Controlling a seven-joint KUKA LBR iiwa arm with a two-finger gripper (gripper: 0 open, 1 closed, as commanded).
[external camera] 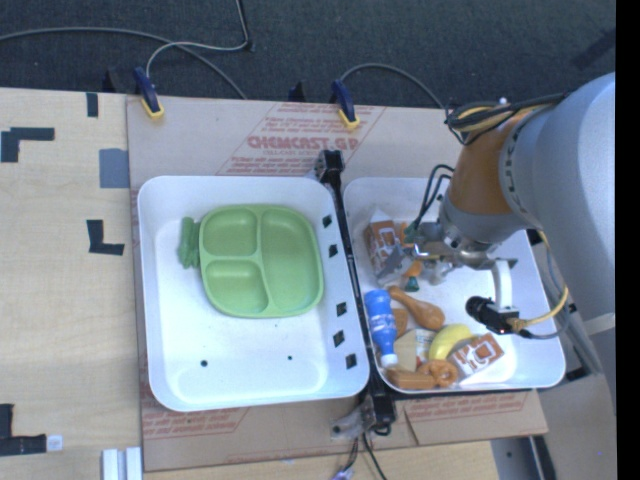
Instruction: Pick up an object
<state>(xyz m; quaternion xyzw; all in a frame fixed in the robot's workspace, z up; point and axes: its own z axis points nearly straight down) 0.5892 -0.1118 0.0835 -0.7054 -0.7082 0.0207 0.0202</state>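
Now my gripper (415, 260) hangs low in the right bin (530, 373).
Claw state I cannot tell (clutter beneath).

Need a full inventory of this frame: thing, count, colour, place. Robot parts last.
left bin: 1, white, left half of bench
divided plate: 1, light green, upper part of left bin
right bin: 1, white, right half of bench
bottle: 1, blue with white cap, left side of right bin
banana: 1, yellow, lower part of right bin
drumstick-shaped item: 1, orange-brown, middle of right bin
packet: 1, brown and clear, upper left of right bin
clamps: 2, blue and yellow, far edge of bench
arm: 1, grey with orange band, reaching over right bin
hand: 1, dark metal, low over the packet; grip unclear
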